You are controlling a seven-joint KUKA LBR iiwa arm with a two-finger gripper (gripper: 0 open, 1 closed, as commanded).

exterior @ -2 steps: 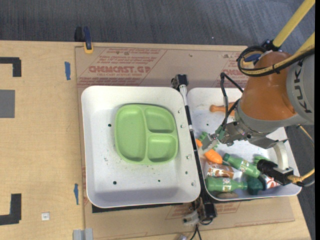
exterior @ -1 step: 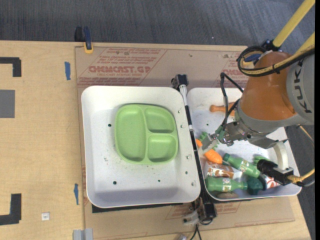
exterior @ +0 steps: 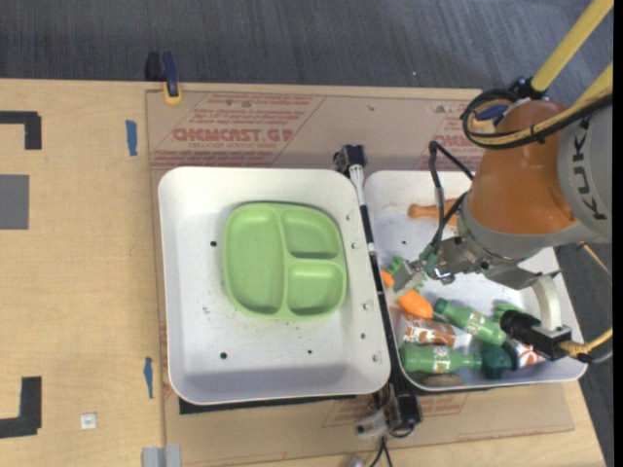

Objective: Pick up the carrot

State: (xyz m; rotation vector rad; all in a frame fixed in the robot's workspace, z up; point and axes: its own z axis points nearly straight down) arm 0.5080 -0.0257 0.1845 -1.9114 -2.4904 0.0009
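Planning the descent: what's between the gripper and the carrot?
In the camera view, bare white bin floor separates gripper from carrot.

Left bin (exterior: pixel 185 290) holds a divided plate (exterior: pixel 284 260) near its centre. Right bin (exterior: pixel 409 195) sits just beside it. In its near-left part lies the carrot (exterior: pixel 416 305); bottles (exterior: pixel 473 321) lie right of it, with the gripper (exterior: pixel 421 267) above.

Arm (exterior: pixel 545 163) comes in from right, far side, w/ orange band bulking above the wrist. Wrist angled down & to the left. Gripper (exterior: pixel 414 275) sits low at left end of arm, tips pointing left; finger state not readable.
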